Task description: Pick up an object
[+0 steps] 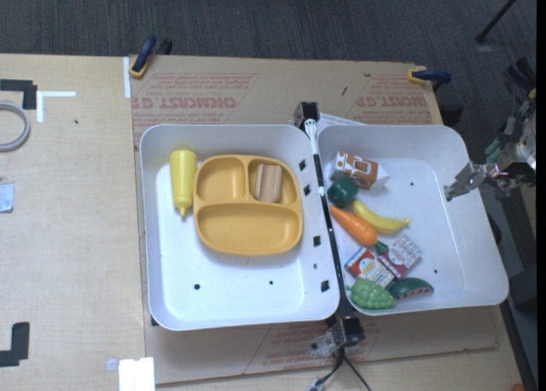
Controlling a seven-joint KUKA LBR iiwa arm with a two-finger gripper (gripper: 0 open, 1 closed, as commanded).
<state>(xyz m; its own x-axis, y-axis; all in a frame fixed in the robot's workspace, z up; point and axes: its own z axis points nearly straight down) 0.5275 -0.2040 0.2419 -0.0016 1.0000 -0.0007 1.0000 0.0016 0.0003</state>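
Camera view: the tool [461, 183] is hovering at the right bin's [444, 283] right rim, holding nothing; whether it is wide or narrow cannot be told. The objects are lying along that bin's left side: a small carton [356, 168] near the far edge, then a green pepper [342, 191], a banana [380, 218] and a carrot [354, 225], with snack packets [388, 259], a watermelon slice [411, 288] and green grapes [372, 295] at the near edge. In the left bin [230, 295], a yellow divided tray [247, 205] is sitting beside a yellow bottle [182, 178].
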